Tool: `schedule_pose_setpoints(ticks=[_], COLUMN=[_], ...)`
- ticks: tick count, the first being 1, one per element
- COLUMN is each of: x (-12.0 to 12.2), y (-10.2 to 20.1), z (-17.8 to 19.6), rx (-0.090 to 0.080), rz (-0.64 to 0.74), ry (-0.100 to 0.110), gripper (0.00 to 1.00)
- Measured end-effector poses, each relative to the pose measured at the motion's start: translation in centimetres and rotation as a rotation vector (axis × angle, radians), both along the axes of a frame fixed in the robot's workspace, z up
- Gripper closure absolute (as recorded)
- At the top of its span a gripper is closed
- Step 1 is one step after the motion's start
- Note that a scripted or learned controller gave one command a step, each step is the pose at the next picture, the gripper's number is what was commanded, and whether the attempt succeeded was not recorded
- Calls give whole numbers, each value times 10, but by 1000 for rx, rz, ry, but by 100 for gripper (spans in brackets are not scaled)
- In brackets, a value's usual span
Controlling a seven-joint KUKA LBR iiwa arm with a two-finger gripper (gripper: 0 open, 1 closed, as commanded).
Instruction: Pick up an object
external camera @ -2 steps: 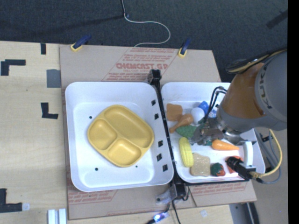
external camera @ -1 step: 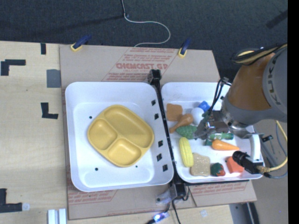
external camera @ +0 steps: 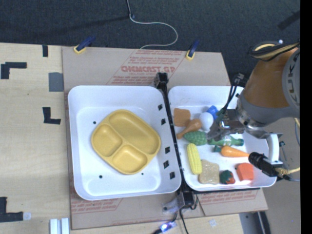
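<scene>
Reaching in from the right, the grey and orange arm [external camera: 273, 89] hangs over the right bin [external camera: 195, 92], with its gripper [external camera: 220, 130] lowered among the toy foods near the bin's middle. Whether the gripper is released or clenched cannot be told from this slant, and nothing can be seen lifted clear of the bin floor.

Taking the gripper as the landmark: a green leafy vegetable [external camera: 197, 137] lies just to its left, and a second dark green piece [external camera: 230, 142] sits just below and to its right. A white egg-like piece [external camera: 206, 121] and a blue piece [external camera: 211, 110] lie just above and to its left. Farther left of it are a brown wedge [external camera: 181, 116] and a tan carrot-shaped piece [external camera: 189, 127]. Below it to the right lies an orange carrot [external camera: 234, 152]; farther down are an orange-red block [external camera: 245, 171] and a small red and green piece [external camera: 226, 177]. Below and to its left rest a yellow corn cob [external camera: 194, 158] and a beige slice of bread [external camera: 209, 172].

Well to the left of the gripper, the left bin [external camera: 80, 99] holds a yellow divided plate [external camera: 126, 141], lying flat.
</scene>
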State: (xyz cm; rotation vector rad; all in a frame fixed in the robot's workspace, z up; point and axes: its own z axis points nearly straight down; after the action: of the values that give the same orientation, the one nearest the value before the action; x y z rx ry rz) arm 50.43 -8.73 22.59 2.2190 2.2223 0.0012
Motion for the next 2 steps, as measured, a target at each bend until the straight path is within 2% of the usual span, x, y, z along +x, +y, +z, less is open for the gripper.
schedule_pose_setpoints(ticks=[1, 2], x=[37, 72], y=[41, 69], z=[-12, -6], rx=[1, 1], rz=[5, 4], ry=[2, 1], gripper=[100, 100])
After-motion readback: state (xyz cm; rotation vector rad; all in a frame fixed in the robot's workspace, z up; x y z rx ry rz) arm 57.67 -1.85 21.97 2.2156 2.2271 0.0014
